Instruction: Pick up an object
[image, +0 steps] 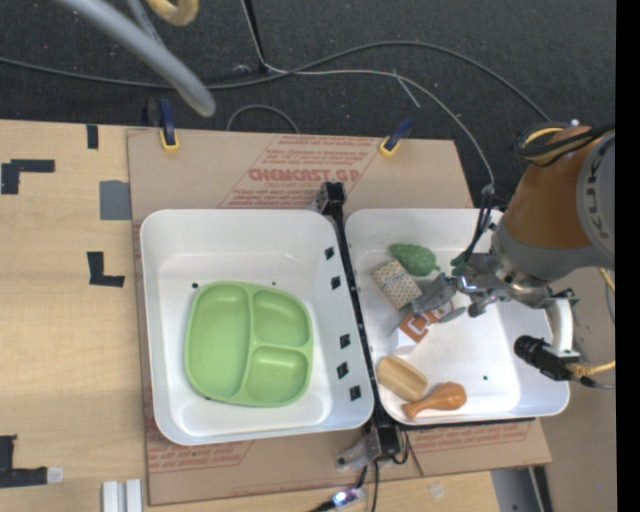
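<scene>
Nearest to us, along the front edge of the right bin (540, 405), we see a tan bread-roll shape (401, 376) and beside it an orange drumstick-like toy (436, 399), lying loose, as though dropped there for picking rather than arranged. The left bin (160, 240) carries a green divided plate (248, 342) lying flat in its middle, likely a drop-off spot or simply another candidate.

Further back in the right bin we find a small orange-and-white item (417, 325), a tan patterned block (396, 284) and a green leafy piece (413, 259) clustered near the divider. The pincer (437, 300) reaches in over this cluster from the arm (550, 215), low above the block and the small orange item. We cannot tell how wide it stands apart, nor whether it touches or grips anything; nothing is plainly lifted off the bin floor.

Beyond, the cardboard sheet (300, 170) covers the tabletop (60, 250), pinned by clamps at its far edge.
</scene>
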